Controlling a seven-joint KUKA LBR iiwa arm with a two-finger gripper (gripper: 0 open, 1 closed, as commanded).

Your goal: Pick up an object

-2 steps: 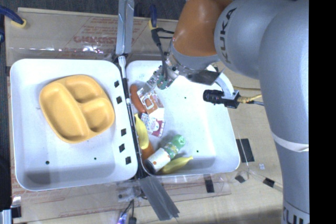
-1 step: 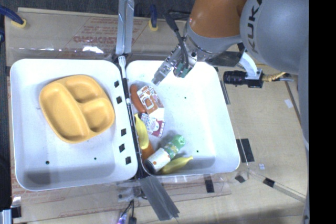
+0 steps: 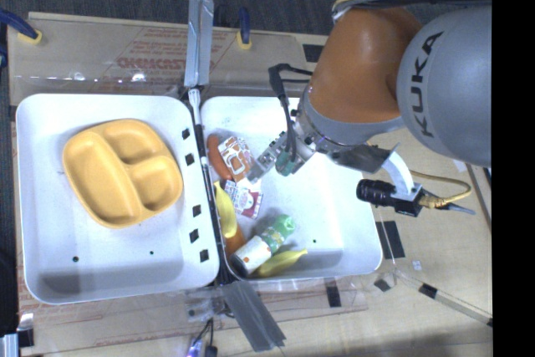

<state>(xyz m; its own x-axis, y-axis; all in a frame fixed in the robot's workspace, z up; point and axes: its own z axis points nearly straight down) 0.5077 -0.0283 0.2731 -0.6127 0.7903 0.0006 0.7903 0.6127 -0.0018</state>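
Reaching phase, by my read: arm (image 3: 393,79) leans over the right bin (image 3: 351,251), nothing lifted yet. Left bin (image 3: 42,263) carries a yellow divided tray (image 3: 123,171), well apart from the work. Gripper (image 3: 282,156) hangs near a pile against the right bin's left wall: snack packet (image 3: 234,156), banana (image 3: 226,213), small bottle (image 3: 267,237). Grip state: cannot tell. Next move likely needs a descent onto one item; wall crowds the left, bare floor lies to the right.

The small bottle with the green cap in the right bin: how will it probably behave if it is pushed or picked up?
The small bottle lies on its side, so it may roll when pushed. It looks like light plastic, probably easy to lift. Its rounded body could slip; it rests against the banana, which might shift too.
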